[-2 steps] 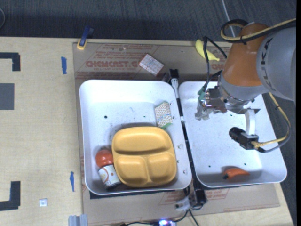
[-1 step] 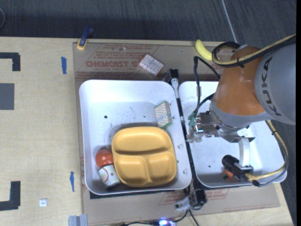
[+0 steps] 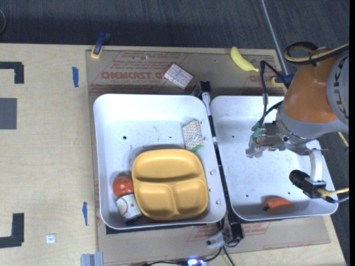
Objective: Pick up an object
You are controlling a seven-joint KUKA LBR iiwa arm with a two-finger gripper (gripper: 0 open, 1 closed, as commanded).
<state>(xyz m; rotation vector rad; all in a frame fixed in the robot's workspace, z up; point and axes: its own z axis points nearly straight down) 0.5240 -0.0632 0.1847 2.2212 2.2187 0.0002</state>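
Two shallow white bins sit side by side on a brown cardboard sheet (image 3: 133,74) on the bench. The left bin (image 3: 138,123) is crowded. A large yellow tray (image 3: 169,183) with three compartments fills most of its near half. At its near left corner a small white container with an orange top (image 3: 126,198) lies tilted, touching the tray's left edge. A small patterned packet (image 3: 192,134) lies by the right wall, just beyond the tray's far right corner.

The right bin (image 3: 241,187) holds one loose thing, a small orange piece (image 3: 277,203) lying flat close to the near wall, a little right of the middle. The grey arm with its orange band (image 3: 313,93) reaches in from the right, and the gripper (image 3: 257,148) hangs over the bin's bare white floor, left of centre. It is well apart from the orange piece, which lies nearer and further right. From this slant I cannot tell whether the jaws are apart or together, and nothing is seen between them.

Beyond the bins, on the cardboard, a yellow banana (image 3: 242,60) lies just past the right bin's far wall. A small patterned box (image 3: 178,75) lies past the left bin's far right corner. A blue and yellow clamp (image 3: 100,43) grips the cardboard's far left corner.
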